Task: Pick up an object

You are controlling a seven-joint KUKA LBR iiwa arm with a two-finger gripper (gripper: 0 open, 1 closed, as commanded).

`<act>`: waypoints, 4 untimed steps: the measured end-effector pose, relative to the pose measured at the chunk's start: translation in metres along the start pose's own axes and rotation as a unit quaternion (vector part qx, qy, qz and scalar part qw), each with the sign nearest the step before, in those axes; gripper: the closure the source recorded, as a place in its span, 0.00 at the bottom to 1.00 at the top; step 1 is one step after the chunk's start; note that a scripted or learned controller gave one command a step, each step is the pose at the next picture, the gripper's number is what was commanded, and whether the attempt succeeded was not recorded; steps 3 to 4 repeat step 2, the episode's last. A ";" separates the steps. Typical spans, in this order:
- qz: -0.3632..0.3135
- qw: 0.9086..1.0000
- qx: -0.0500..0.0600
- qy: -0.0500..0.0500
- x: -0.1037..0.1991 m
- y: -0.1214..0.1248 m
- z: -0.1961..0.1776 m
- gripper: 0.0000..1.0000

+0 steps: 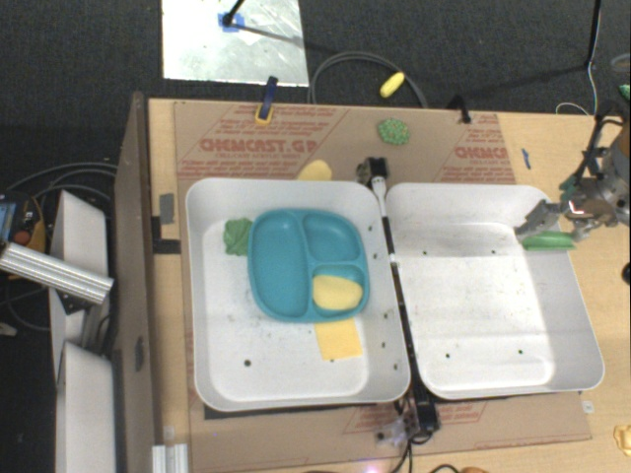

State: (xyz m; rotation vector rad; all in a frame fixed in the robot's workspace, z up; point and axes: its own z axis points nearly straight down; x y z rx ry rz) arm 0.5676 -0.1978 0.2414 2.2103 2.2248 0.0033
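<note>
The left bin (212,363) holds a blue divided plate (286,264) with a yellow lump (337,291) in its lower right compartment. A flat yellow square (339,340) lies just below the plate, and a green leafy piece (237,235) sits at the plate's left edge. My gripper (562,220) hangs over the right rim of the right bin (473,353). A small green stick (548,242) shows right under it; whether it is gripped or just lying there is unclear.
Behind the bins, on the cardboard, lie a yellow piece (315,171) and a green round piece (394,131). A black clamp (375,173) sits where the bins meet. A foil sheet (235,28) and cables lie beyond the bench.
</note>
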 end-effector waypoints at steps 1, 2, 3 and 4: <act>-0.002 1.000 0.001 0.001 0.056 0.030 0.020 1.00; -0.002 1.000 0.003 0.002 0.137 0.027 0.055 1.00; -0.002 1.000 0.003 0.002 0.137 0.027 0.055 1.00; -0.002 1.000 0.003 0.002 0.137 0.027 0.055 1.00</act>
